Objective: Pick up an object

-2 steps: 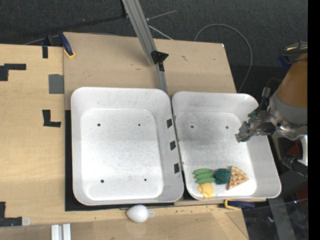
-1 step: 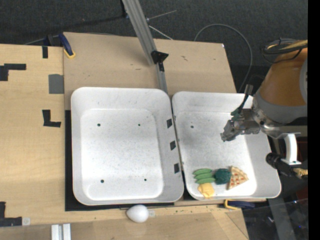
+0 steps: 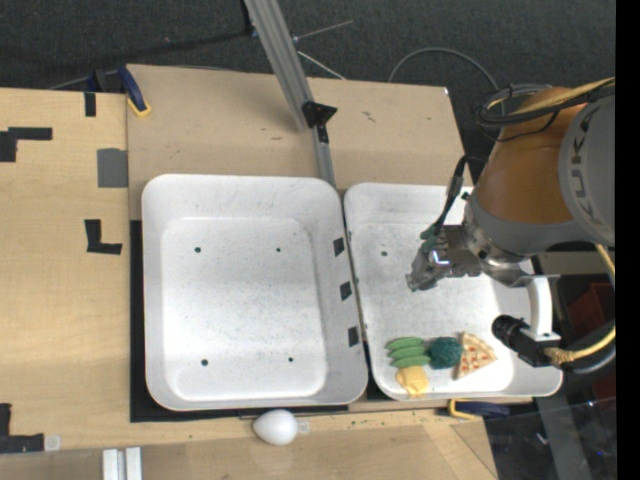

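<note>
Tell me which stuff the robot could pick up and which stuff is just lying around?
For the job:
- hand, over the right bin
- green toy
- dark teal toy
- yellow toy
- pizza slice toy

Just lying about:
- left bin
- white egg-shaped thing, on the bench outside the bins
- grey pole
- blue and yellow clamp

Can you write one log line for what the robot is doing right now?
hand: over right bin | toys: bin's near edge, apart from hand | grasp: none seen
</note>
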Controlling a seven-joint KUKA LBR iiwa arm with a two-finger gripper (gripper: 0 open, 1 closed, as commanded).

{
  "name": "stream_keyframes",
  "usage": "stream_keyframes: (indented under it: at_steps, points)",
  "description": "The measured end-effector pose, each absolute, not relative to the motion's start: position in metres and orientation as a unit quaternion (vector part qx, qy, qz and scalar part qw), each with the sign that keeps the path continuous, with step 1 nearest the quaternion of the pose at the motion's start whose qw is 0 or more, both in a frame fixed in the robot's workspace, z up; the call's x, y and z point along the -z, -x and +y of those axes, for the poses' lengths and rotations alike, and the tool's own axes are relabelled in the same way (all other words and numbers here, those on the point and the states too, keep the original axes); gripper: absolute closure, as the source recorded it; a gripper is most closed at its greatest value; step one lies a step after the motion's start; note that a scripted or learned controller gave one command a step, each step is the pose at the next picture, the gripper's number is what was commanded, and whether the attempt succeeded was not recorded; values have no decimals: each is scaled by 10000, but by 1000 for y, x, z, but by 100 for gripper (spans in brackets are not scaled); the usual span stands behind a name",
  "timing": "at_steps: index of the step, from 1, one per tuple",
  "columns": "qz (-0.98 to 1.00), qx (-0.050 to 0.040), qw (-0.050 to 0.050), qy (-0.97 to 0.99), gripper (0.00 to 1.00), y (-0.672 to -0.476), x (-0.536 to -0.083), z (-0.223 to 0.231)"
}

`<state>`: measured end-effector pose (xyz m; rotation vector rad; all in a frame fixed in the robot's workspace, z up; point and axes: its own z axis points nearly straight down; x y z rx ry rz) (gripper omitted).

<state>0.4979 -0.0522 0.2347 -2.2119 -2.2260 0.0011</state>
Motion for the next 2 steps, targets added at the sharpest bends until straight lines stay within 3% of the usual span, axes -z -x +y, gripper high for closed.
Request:
stream_keyframes:
  at_steps: [2]
  points:
    - [-7099,-7,16,7043,100,-505,-215,61]
